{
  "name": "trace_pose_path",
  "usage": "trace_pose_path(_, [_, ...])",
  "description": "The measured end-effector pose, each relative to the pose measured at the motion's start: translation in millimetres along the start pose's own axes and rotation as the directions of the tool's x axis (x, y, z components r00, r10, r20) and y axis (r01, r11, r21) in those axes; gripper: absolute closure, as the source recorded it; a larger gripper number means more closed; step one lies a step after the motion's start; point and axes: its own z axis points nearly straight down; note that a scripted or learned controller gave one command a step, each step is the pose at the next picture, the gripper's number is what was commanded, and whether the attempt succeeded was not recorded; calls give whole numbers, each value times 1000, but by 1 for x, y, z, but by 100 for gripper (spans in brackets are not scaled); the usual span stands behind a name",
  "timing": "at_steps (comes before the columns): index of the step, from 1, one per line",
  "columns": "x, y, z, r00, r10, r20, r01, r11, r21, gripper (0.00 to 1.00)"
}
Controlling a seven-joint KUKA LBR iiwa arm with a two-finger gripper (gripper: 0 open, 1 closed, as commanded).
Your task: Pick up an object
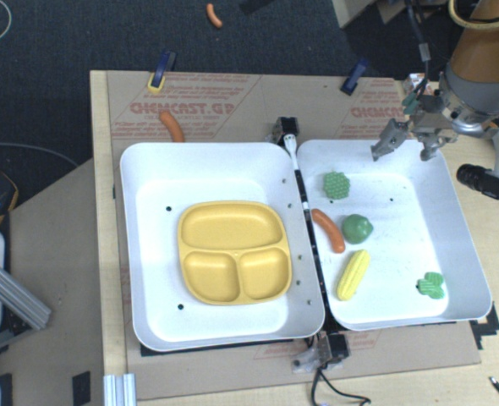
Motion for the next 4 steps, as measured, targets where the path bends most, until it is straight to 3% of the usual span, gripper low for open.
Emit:
trace_pose_path(3, [8, 13, 138, 1000, -1, -2, 1, 1000, -9, 0])
trace_pose_path(4, [9, 17, 122, 1000, -3, 1, 3, 1000, -22, 100])
